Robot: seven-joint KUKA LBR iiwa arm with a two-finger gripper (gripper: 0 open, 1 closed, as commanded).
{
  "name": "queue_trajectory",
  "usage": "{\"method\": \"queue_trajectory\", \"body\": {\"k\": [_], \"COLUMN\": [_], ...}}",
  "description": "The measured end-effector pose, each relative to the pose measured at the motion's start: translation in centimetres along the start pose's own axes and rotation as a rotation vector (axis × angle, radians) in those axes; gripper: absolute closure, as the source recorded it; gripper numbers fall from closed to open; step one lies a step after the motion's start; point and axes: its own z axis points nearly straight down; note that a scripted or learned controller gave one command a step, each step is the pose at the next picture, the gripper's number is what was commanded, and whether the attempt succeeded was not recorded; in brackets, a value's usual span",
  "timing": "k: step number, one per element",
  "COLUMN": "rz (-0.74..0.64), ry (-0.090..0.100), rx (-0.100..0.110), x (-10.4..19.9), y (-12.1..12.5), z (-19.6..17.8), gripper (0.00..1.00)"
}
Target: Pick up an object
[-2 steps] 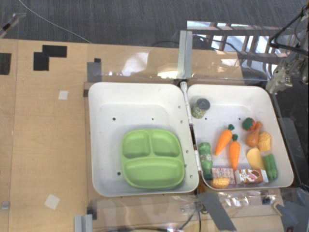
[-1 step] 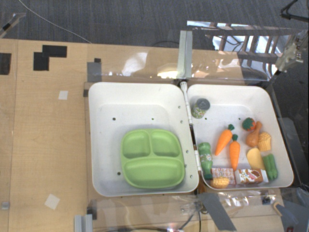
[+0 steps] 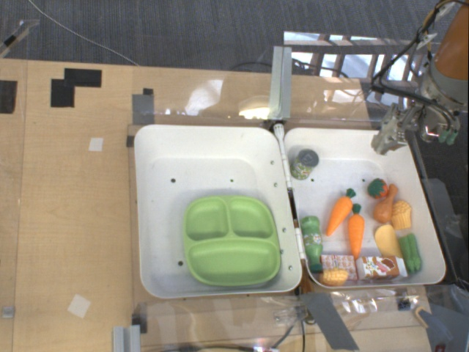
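Here, the gripper hovers at the right bin's upper right; its opening cannot be told. Two carrots lie mid-bin, long axes near vertical, tips down, beside a can and cartons. A green tray occupies the left bin.

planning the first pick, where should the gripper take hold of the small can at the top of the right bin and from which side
Grip the small can across its round body, coming straight down from above. It appears to stand upright with its grey lid facing up, and it sits apart from the carrots, so there looks to be room on its right. The wall of the right bin is close on its left, so set the gripper to close along that wall.
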Motion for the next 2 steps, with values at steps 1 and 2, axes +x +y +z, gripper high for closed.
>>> {"method": "queue_trajectory", "body": {"k": [1, 2], "rz": [-0.004, -0.158], "ry": [-0.021, -0.008], "rx": [0.002, 0.002], "x": [-0.4, 5.3], "y": [0.1, 1.6], "z": [-1.9, -0.5], "gripper": [1.00, 1.00]}}
